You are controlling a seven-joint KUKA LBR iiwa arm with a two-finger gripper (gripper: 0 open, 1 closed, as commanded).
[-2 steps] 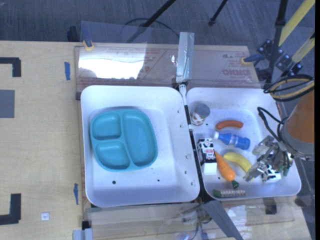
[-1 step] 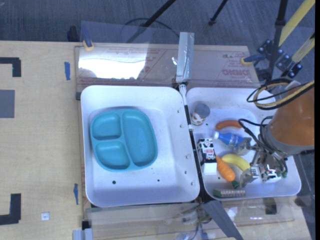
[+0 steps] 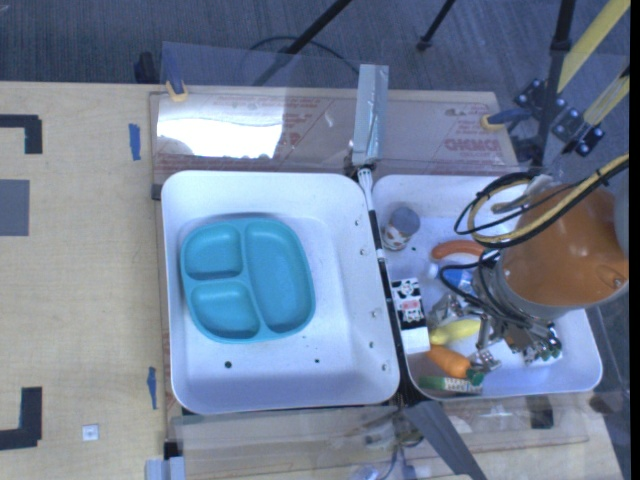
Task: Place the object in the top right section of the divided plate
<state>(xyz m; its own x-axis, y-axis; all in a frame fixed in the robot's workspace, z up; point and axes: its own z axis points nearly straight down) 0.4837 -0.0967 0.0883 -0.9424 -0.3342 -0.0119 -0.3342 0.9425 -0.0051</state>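
Note:
A blue divided plate (image 3: 245, 276) lies in the left white bin (image 3: 330, 368), with one long section on its right side and two smaller ones on its left. The arm's orange band (image 3: 560, 258) hangs over the right bin (image 3: 580, 368). Below it my gripper (image 3: 483, 338) is low among the toys near that bin's front. A yellow toy (image 3: 453, 331) lies just left of the gripper. An orange carrot-like toy (image 3: 450, 362) lies beside it toward the front. I see nothing lifted off the bin floor.
The right bin also holds a small grey-and-brown toy (image 3: 401, 224), an orange piece (image 3: 455, 251), a blue piece (image 3: 459, 275), a black-and-white patterned box (image 3: 408, 304) and a green bit (image 3: 440, 380). A raised divider (image 3: 385, 288) separates the bins. Black cables (image 3: 500, 208) loop above the arm.

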